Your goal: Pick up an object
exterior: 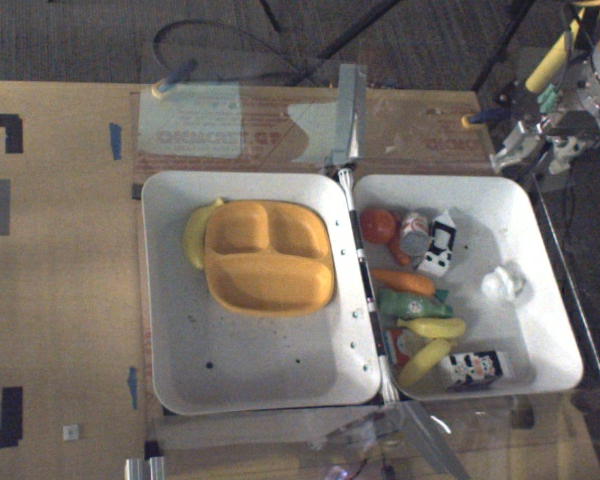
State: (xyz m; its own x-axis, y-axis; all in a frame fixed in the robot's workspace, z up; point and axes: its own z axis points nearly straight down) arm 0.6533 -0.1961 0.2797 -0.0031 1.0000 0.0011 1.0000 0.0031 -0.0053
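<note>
The gripper (522, 152) hangs at the upper right, just beyond the far right corner of the right bin (540, 268), above the bench and apart from every object. In that bin's left half lie a red tomato (378, 225), a small can (414, 234), a black-and-white carton (440, 245), a carrot (405, 282), a green item (416, 308), two yellow bananas (432, 328) (425, 361) and a cow-print carton (473, 368). A clear crumpled piece (502, 284) lies alone toward the right.
The left bin (260, 368) holds an orange divided plate (270, 256) with a yellow fruit (194, 236) tucked at its left edge. A clear sheet (230, 123) is taped to the bench behind the bins. Tripod legs and cables cross the floor beyond.
</note>
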